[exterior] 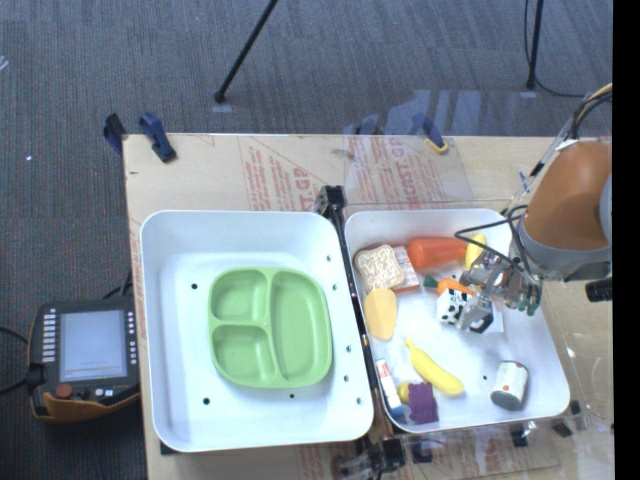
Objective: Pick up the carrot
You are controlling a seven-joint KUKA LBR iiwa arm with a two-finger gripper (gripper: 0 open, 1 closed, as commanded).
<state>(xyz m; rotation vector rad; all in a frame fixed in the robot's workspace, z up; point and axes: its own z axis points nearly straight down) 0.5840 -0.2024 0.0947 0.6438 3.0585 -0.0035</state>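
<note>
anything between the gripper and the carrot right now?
Camera view: mostly bare white bin floor separates the gripper from the carrot; a small orange piece lies just below that line.

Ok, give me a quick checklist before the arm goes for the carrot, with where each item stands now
1. Carrot in view, in the right bin: ok.
2. Gripper over the carrot: not ok, it sits beside it, nearer the black-and-white cube.
3. Carrot free on top: ok, nothing lies on it.
4. Neighbours apart: not ok, the bread slice lies close by.
5. Fingers ready: cannot tell.
</note>
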